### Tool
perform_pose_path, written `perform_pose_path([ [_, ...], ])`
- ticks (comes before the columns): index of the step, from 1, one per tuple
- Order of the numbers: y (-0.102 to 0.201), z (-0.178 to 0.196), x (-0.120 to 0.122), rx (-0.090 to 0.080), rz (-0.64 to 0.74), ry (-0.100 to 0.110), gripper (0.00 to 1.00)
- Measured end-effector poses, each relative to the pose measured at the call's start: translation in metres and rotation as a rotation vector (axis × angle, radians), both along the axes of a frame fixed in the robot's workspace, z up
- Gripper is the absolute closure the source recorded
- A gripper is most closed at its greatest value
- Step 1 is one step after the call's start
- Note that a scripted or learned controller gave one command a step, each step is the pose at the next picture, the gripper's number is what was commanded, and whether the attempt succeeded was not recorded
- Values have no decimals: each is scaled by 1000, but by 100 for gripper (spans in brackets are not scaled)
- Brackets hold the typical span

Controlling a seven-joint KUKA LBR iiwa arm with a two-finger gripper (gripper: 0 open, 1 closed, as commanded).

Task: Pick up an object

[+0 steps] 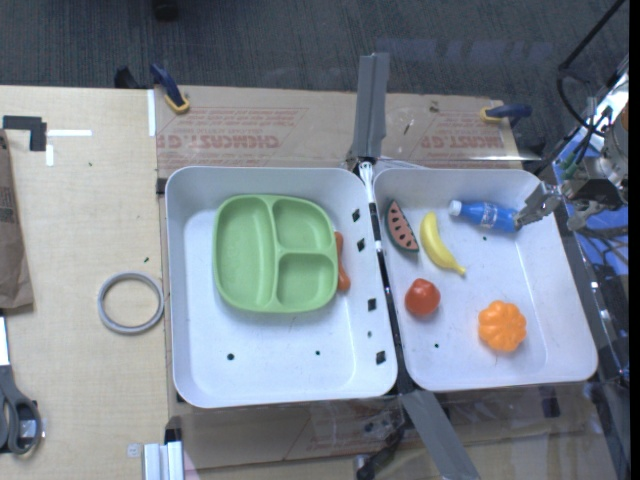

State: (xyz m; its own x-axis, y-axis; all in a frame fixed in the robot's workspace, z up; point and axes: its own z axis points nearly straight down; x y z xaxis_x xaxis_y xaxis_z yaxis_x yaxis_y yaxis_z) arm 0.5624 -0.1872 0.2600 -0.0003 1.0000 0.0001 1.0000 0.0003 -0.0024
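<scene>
Right bin (560, 308), contents: blue bottle (483, 213), lying on its side near the far wall, white cap toward the left; banana (439, 244), just left of and below the bottle; watermelon slice (402, 227), beside the banana by the bin's left wall; tomato (422, 297), nearer the middle; orange pumpkin (501, 326), to the right of the tomato. Claw (531, 209): at the bottle's right end, touching or just beside it; finger spread cannot be told at this size. Left bin (190, 298): green divided plate (277, 253), with a small orange item (343, 280) partly hidden behind its right edge. Desk (70, 238), left part: grey ring (130, 301).
</scene>
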Motion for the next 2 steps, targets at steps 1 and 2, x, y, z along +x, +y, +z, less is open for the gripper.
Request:
perform_pose_path([
  [1,-18,-122,90,-1,4,-1,0],
  [2,-22,-163,97,3,8,-5,0],
])
